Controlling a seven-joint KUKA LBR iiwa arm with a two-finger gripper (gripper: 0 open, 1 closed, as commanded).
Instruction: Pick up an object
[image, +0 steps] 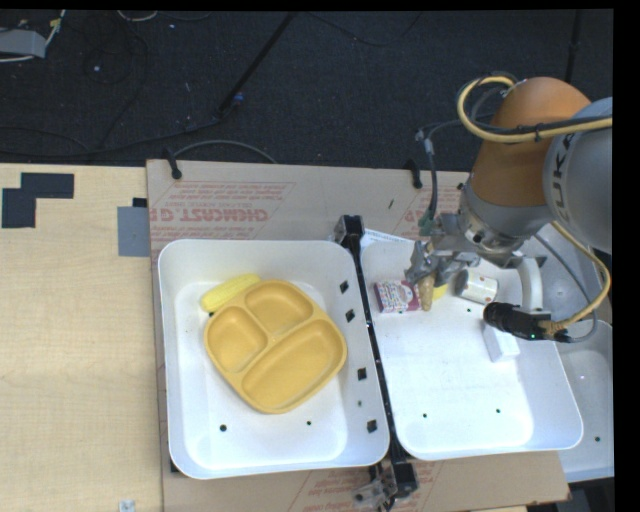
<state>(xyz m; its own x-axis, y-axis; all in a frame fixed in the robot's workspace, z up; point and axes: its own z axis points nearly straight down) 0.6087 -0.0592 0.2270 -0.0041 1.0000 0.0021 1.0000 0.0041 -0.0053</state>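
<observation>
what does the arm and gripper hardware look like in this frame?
Grey arm with a rounded orange band above the wrist. A yellow cable loops past the band; thin dark wires run alongside. The gripper is a small metallic assembly.

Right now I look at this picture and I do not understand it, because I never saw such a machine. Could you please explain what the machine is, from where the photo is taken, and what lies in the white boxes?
The grey and orange machine is a robot arm reaching in from the right. At its end is a gripper, a small claw with two fingers for picking things up. One camera fixed above the bench took the photo, looking down at a slant.

Two shallow white bins sit side by side on brown cardboard. The left bin holds a yellow plate with three compartments and a pale yellow piece partly under its upper left edge. In the right bin, the gripper is low over the upper left corner, next to a small pink and white packet. I cannot tell whether anything is held.
</observation>
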